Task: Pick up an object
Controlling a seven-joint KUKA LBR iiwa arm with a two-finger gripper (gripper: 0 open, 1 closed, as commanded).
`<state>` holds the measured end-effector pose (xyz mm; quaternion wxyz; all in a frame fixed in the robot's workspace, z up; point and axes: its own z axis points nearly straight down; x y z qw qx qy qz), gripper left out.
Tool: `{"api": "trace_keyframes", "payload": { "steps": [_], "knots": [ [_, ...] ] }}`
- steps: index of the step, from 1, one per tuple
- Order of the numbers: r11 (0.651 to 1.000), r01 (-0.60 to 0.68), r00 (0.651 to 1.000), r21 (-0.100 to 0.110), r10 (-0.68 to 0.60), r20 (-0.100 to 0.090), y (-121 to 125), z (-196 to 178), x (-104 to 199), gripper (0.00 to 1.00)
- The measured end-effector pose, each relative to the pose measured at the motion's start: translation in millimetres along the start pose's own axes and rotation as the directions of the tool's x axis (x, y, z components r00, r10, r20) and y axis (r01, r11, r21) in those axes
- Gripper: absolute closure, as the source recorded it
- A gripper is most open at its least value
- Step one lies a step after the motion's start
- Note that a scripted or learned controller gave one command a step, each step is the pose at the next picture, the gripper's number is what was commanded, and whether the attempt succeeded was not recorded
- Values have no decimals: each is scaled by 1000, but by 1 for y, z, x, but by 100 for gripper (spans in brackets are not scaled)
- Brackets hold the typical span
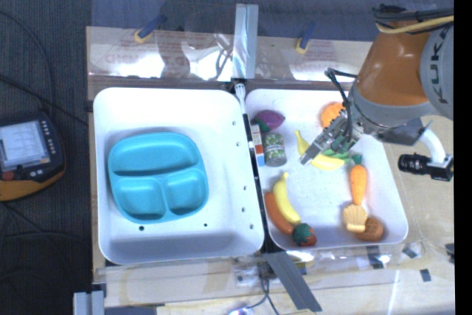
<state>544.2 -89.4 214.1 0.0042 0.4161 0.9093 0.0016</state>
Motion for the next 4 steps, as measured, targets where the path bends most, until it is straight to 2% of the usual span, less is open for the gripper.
{"api": "trace_keyframes", "payload": {
  "steps": [1, 2, 3, 4],
  "knots": [
    [1000, 20, 1000, 2, -20, -2, 33, -50, -4, 100],
    [996, 90, 996, 8, -90, -9, 33, -21, 52, 100],
    [996, 90, 996, 7, -90, -7, 34, -30, 51, 100],
    [935, -355, 935, 9, 355, 0, 43, -74, 17, 100]
  ]
}}
